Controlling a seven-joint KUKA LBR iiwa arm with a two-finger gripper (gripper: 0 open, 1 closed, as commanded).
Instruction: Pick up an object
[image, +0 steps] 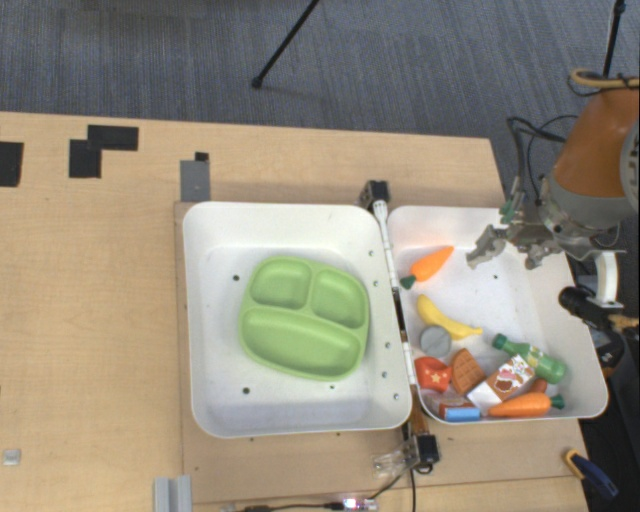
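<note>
Toy foods lie heaped in the right bin (590, 385), none of them lifted. An orange carrot (432, 264) rests near the bin's upper left, its green tip pointing toward the divider between the bins. Below it a yellow banana (447, 320) lies curved across the white floor. Further down, at the bin's near left, a grey round piece (434, 341), a red piece (432, 374) and a brown ridged piece (466, 369) crowd together, touching one another. To their right a green bottle (529, 359) lies on its side, with a small printed carton (509, 380) just beside it, a second carrot (520, 405) along the near wall, and a small blue piece (461, 412) at the wall's foot.

The gripper (511, 245) hangs over the upper part of the right bin, to the right of the first carrot and apart from it. Its fingers (484, 246) appear spread, with a gap between them, and nothing sits in that gap; they touch none of the toys. Above it the arm's orange band (590, 140) shows at the right edge.

The left bin (215, 300) holds a green divided plate (304, 316) with three compartments, lying flat near its middle. Both bins sit on the wooden tabletop (90, 330).
</note>
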